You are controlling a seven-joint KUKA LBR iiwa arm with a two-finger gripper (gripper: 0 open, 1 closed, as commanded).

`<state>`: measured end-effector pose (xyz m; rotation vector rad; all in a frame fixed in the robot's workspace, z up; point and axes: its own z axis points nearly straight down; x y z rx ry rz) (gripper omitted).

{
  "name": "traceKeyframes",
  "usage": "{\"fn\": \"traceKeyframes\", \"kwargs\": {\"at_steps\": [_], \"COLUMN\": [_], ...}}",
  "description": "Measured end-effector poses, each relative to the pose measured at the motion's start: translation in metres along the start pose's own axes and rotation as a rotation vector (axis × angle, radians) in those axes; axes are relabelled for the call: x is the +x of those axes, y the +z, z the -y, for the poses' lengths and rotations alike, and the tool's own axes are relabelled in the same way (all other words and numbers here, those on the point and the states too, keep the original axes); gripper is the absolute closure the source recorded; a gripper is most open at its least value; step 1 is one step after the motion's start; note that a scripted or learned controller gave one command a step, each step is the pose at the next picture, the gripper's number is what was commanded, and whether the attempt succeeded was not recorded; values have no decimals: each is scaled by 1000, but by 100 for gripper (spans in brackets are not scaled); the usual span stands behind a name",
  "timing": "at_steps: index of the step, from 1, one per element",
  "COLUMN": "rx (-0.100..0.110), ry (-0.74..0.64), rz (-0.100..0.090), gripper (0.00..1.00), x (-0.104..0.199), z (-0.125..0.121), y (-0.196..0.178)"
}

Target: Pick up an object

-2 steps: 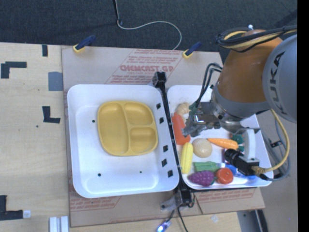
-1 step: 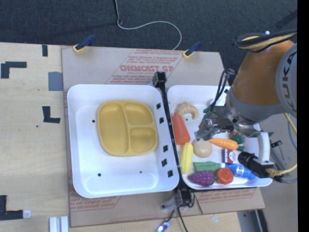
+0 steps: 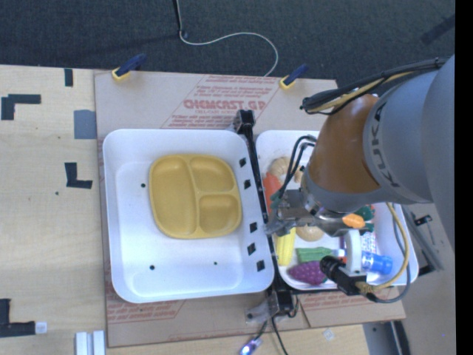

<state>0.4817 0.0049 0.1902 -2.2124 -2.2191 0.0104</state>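
Observation:
The right bin [image 3: 411,266] holds several toy foods: a yellow corn cob [image 3: 284,247], a green piece [image 3: 313,254], purple grapes [image 3: 307,274], a red piece [image 3: 272,185], a pale round piece [image 3: 279,166] and an orange-green item [image 3: 356,219]. A white bottle with a blue cap [image 3: 366,259] lies at the bin's right side. My gripper [image 3: 304,224] hangs low over the middle of this bin, just above the corn and a tan piece [image 3: 309,234]. The arm's wrist covers the fingers.
The left bin [image 3: 126,198] holds a yellow divided plate [image 3: 196,195]. A black divider [image 3: 253,183] runs between the bins. Cables loop around the wrist and over the right bin's front edge. Blue-and-yellow clamps [image 3: 128,66] pin the cardboard at the back.

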Motion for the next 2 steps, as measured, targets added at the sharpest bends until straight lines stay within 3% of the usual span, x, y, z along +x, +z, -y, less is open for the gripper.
{"fn": "traceKeyframes", "kwargs": {"at_steps": [1,2], "rx": [-24,-11], "ry": [-9,0], "rz": [-4,1], "gripper": [100,100], "x": [75,68], "z": [-1,0], "y": [-171,-187]}}
